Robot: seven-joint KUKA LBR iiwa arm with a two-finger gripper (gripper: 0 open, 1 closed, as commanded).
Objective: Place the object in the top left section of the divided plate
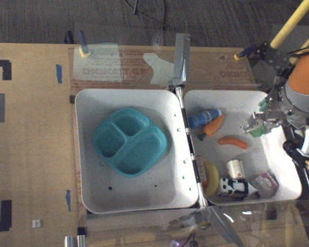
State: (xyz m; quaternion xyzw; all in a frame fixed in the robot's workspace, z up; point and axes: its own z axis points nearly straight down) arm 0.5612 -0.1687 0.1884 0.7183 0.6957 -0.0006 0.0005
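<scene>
So the left bin (pixel 87 153) has the teal divided plate (pixel 130 141) sitting tilted in it: smooth plastic, rounded corners, three sections, nothing in them. The right bin (pixel 278 189) holds the clutter: a blue bottle (pixel 203 118) touching a carrot (pixel 213 126), a second carrot (pixel 233 142) lying apart, a banana (pixel 212 178) along the divider wall, a small can (pixel 235 168), a black-and-white cow-patterned toy (pixel 233 187) and a crinkly packet (pixel 265 183). The arm comes in from the right, orange band up top, wrist angled down-left, with the gripper (pixel 257 126) over the bin's upper right, pinching a small green object (pixel 258 131), just right of that loose carrot.
</scene>
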